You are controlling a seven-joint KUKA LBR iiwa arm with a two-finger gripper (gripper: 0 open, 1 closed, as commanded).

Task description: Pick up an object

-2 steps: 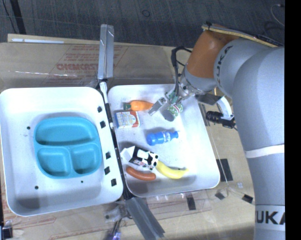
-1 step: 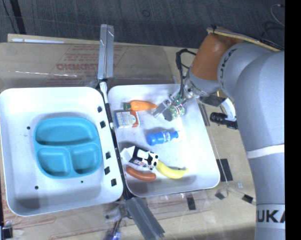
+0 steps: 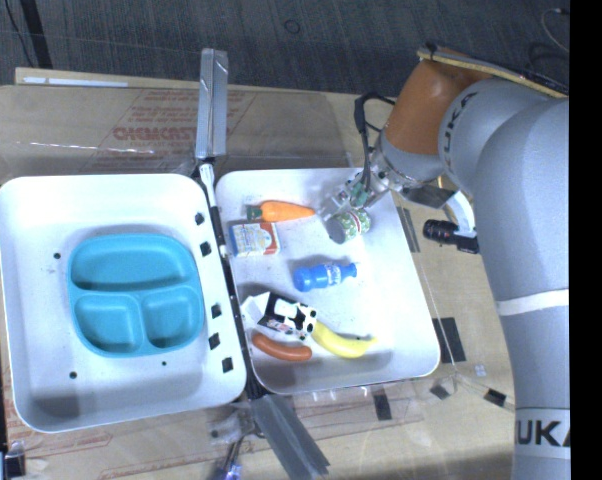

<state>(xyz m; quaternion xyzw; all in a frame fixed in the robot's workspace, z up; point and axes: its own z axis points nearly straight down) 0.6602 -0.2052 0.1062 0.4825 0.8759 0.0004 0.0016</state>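
Reaching into the right bin (image 3: 406, 298), the claw (image 3: 353, 206) is clamped on a small green-labelled can (image 3: 347, 224) near the bin's far edge. Just left of the claw lies a carrot (image 3: 284, 210). Below sits a blue bottle (image 3: 323, 274), farther down a banana (image 3: 341, 343). Far left, a blue tray (image 3: 136, 290) rests in the left bin (image 3: 31, 218).

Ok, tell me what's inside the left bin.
The left bin holds one blue tray with three compartments, lying flat in the middle. Whatever lies under the tray is covered, so that can't be told.
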